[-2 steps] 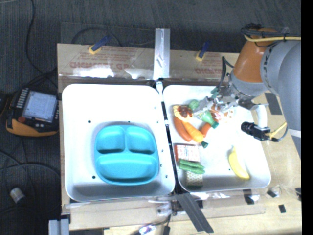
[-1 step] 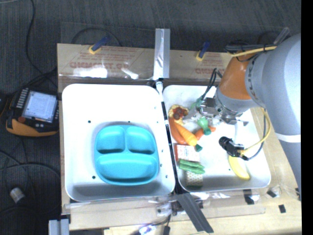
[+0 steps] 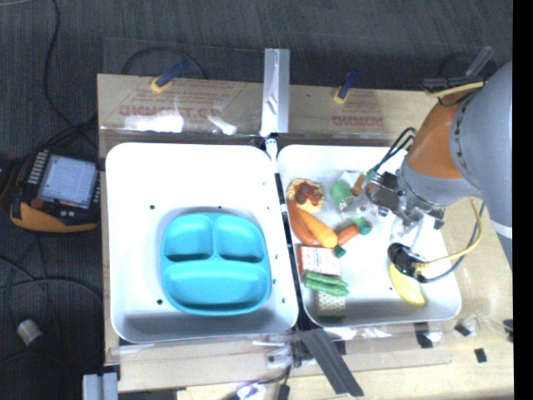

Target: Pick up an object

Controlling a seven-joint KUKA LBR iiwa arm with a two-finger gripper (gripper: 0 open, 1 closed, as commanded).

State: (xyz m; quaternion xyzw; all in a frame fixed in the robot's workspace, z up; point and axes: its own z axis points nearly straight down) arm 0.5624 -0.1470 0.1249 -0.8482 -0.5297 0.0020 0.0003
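My bulky grey arm (image 3: 491, 132) wears an orange band (image 3: 435, 144); black and yellow cables (image 3: 454, 252) loop beside its wrist.

There's a blue divided tray (image 3: 216, 261) sitting in the left bin (image 3: 133, 223). Off to the left of that bin, a handheld pendant (image 3: 58, 188) lies on the floor, cables trailing around it.

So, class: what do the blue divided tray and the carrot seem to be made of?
Blue divided tray: likely moulded plastic, with a smooth, slightly glossy, uniform colour and rounded compartments. Carrot: probably toy plastic or rubber, with an even orange surface; too small to be sure.
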